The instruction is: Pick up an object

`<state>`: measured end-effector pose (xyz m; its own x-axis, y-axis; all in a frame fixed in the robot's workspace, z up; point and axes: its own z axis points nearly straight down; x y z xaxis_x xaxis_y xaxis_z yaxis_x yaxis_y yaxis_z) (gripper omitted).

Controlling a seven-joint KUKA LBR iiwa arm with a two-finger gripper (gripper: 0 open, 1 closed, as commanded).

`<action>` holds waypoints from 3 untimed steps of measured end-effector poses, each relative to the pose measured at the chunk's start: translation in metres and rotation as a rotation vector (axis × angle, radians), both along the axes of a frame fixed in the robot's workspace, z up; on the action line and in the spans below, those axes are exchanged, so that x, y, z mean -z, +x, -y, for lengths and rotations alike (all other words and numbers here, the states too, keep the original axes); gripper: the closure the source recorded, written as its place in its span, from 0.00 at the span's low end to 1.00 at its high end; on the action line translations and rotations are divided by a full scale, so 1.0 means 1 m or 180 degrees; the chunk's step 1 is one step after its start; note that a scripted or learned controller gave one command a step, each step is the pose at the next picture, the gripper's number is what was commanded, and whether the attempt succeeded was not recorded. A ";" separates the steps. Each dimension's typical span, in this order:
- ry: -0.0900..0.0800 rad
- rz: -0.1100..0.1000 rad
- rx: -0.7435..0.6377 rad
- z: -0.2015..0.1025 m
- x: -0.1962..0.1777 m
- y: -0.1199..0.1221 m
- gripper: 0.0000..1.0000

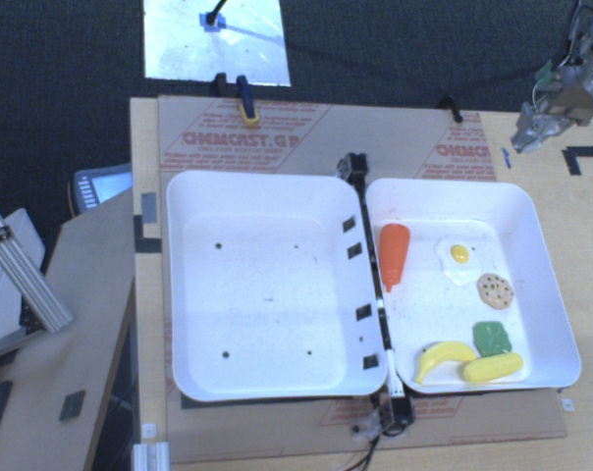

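Two white bins sit side by side on the surface. Right bin (532, 214): carrot (393, 254), fried egg (458, 259), cookie (494, 290), green piece (491, 337), banana (442, 357), yellow corn cob (493, 367). Tool (532, 130) hovers beyond its far-right corner; finger state indiscernible.

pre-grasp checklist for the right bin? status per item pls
1. Targets present in right bin: carrot, fried egg, cookie, banana: ok.
2. Carrot lies apart from the others: ok.
3. Banana clear of neighbours: not ok, it touches the yellow piece beside the green piece.
4. Gripper over the bin: not ok, it sits beyond the bin's far right corner.
5. Jaws open: cannot tell.
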<state>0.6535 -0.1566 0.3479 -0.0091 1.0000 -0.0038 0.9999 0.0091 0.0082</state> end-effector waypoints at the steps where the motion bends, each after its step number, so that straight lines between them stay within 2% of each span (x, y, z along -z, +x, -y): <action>1: 0.0005 0.0042 -0.0004 -0.046 -0.147 0.008 1.00; 2: 0.0003 0.0001 -0.0001 -0.043 -0.149 0.008 1.00; 3: -0.0002 0.0010 -0.0017 -0.043 -0.160 0.008 1.00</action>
<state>0.6619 -0.1133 0.5083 -0.0145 0.9999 -0.0046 0.9998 0.0146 0.0114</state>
